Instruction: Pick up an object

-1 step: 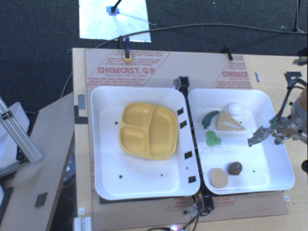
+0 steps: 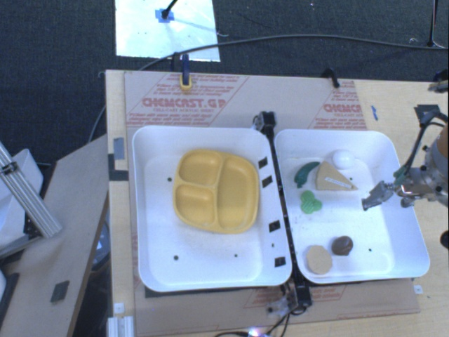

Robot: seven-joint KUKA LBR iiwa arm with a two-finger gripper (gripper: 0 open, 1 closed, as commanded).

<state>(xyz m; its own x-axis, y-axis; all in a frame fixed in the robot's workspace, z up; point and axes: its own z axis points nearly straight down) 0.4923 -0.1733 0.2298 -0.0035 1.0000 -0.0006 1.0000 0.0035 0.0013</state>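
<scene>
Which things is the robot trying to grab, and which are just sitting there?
For the job: gripper, wedge, white ball, green pieces, brown lump, tan disc.
Lying about: yellow tray, clamp, cables.

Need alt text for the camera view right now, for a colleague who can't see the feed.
The gripper hangs over the right bin, holding nothing, beside a tan wedge, a white ball, two green pieces, a brown lump and a tan disc. The left bin holds a yellow divided plate.
</scene>
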